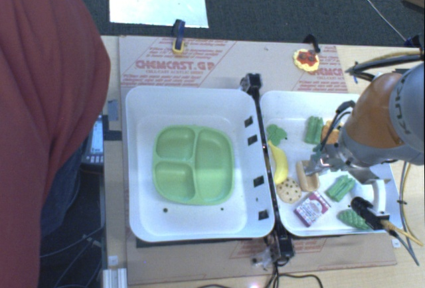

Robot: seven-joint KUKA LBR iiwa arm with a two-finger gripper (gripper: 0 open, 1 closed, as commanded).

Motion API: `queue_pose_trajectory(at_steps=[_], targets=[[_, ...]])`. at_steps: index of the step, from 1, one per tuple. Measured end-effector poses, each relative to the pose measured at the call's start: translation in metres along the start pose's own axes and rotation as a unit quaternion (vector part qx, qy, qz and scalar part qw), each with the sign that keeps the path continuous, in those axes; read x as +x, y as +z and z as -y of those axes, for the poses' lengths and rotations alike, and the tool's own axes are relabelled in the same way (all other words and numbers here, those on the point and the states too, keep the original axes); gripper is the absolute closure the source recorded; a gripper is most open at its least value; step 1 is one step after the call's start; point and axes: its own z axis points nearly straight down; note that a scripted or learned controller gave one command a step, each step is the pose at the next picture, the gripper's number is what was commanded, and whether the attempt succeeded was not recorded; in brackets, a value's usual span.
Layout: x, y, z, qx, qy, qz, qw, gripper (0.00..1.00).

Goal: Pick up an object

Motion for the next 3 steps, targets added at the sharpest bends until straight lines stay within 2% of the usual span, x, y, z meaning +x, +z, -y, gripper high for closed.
queue_pose_trajectory(at_steps=[1, 2, 3], targets=[[-0.09, -0.08, -0.029, 0.004, 0.004, 0.001, 1.0, 0.0], [-0.083, -0.004, 0.0, 0.007, 0.0, -0.003, 1.0, 0.0], [-0.067, 0.0, 0.016, -0.001, 0.002, 0.002, 1.0, 0.0]])
